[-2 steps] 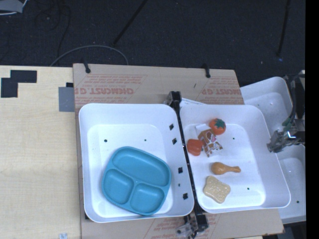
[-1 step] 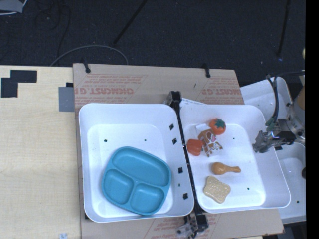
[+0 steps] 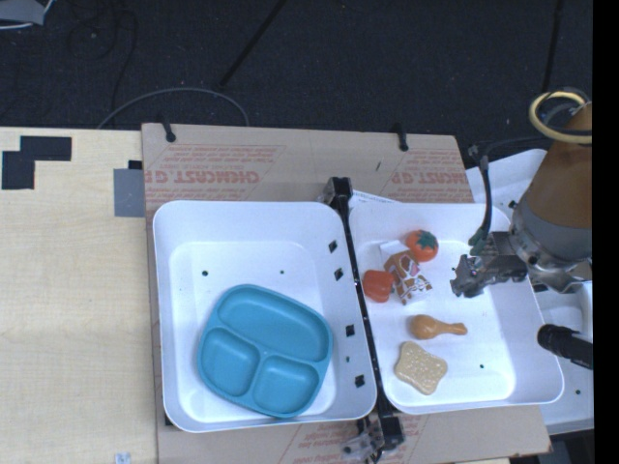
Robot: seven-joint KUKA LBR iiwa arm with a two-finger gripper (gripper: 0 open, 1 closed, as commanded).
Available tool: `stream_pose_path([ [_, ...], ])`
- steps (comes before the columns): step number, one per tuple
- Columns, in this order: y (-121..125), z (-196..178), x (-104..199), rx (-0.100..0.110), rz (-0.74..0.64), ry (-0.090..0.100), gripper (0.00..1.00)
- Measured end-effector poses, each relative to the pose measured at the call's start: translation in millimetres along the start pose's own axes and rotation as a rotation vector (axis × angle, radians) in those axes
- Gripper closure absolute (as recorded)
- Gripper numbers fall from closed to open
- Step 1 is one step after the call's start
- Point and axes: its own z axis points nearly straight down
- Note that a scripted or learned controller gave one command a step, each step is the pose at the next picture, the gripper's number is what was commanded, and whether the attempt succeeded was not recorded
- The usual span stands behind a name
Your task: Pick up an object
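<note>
While the gripper, whose grip I cannot tell, hangs at three o'clock, a smooth blue plate lies at seven.

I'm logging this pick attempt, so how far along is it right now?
Nothing looks picked yet. The tomato, drumstick, cracker, small patterned toy and red piece all lie in the right bin. In hand: the end effector is over that bin's right side, beside the toys. Left: closing on one and lifting it.
</note>
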Motion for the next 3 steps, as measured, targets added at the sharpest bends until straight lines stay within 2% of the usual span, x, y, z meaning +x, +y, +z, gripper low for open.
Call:
stream_pose_path([
  [2,7,0,117,0.0,-0.001,-0.001,1.0],
  [3,19,4,175,0.0,-0.001,-0.001,1.0],
])
